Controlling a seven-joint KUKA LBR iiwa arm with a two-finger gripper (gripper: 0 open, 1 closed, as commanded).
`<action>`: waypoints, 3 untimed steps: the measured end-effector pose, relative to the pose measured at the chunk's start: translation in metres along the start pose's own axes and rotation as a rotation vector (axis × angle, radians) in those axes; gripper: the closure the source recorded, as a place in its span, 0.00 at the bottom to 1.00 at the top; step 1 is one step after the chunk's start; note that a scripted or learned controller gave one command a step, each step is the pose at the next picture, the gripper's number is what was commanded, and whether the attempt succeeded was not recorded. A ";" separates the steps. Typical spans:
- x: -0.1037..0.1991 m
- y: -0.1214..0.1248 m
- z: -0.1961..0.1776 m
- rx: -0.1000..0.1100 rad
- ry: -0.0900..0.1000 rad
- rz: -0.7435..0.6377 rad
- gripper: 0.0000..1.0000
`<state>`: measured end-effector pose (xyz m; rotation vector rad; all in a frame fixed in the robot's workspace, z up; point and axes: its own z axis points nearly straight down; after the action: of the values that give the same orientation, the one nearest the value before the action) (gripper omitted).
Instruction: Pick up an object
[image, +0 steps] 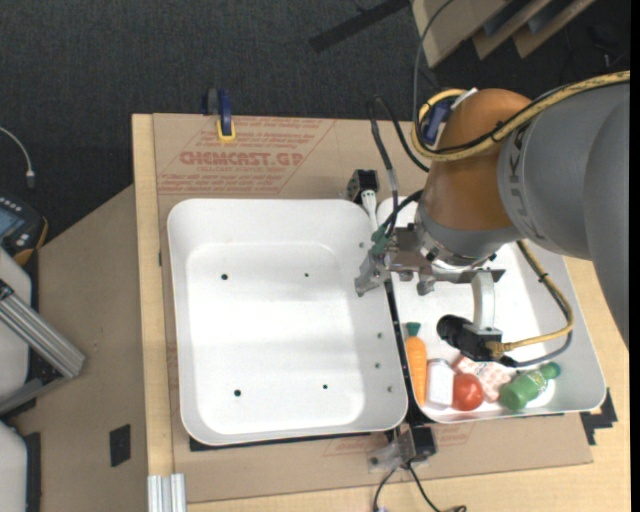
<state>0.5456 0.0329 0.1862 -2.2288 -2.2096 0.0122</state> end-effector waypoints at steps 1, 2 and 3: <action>0.046 0.010 0.047 -0.021 -0.001 -0.005 0.00; 0.025 0.009 0.040 -0.021 -0.035 0.017 1.00; 0.043 0.003 0.032 -0.020 -0.008 -0.001 1.00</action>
<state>0.5491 0.0755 0.1542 -2.2421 -2.2243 -0.0020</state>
